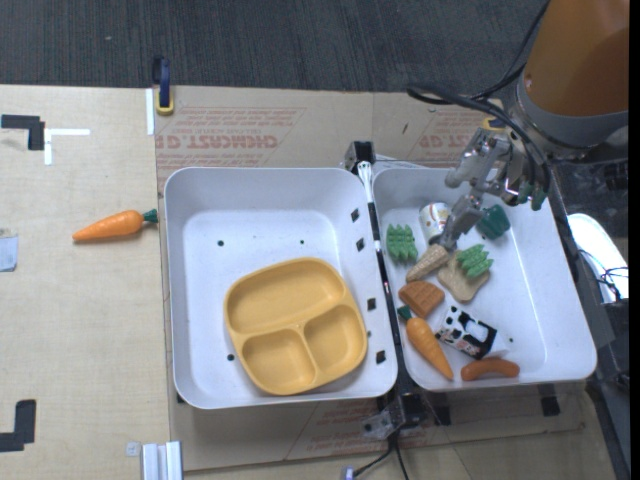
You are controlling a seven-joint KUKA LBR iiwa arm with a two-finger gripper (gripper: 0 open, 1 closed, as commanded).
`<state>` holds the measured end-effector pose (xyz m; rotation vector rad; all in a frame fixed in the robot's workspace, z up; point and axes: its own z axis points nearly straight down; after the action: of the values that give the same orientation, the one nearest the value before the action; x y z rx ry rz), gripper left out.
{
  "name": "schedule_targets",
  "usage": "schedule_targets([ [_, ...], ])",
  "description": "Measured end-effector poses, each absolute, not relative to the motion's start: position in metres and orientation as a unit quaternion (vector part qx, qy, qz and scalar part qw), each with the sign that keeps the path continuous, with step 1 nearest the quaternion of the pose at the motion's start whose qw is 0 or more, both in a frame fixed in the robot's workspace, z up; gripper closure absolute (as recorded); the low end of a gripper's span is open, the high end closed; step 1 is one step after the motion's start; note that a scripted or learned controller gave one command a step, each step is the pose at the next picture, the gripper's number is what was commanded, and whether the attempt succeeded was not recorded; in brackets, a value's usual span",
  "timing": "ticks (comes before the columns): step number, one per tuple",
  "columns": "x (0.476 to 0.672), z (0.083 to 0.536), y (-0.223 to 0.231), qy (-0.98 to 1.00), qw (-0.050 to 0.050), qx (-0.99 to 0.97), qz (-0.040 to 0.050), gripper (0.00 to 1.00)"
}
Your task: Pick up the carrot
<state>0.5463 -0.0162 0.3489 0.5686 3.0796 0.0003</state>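
Looked like the approach step: the jaws (462, 223) hovered over the right white bin (560, 258), and I couldn't tell if they were apart. The orange toy carrot (430, 347) lay near the front edge, so they needed to shift forward, with a brown toast piece (421, 297) and black-and-white cow packet (466, 334) crowding it.

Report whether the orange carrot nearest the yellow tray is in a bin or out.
In. The orange carrot lies flat on the right white bin's floor, beside its left wall.
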Motion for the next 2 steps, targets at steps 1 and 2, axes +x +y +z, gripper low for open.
schedule_targets([
  [1,0.484,0.458,-0.026,1.000,0.008,0.015,-0.0001,0.00],
  [2,0.481,0.499,0.008,0.981,0.011,-0.195,-0.0007,0.00],
])
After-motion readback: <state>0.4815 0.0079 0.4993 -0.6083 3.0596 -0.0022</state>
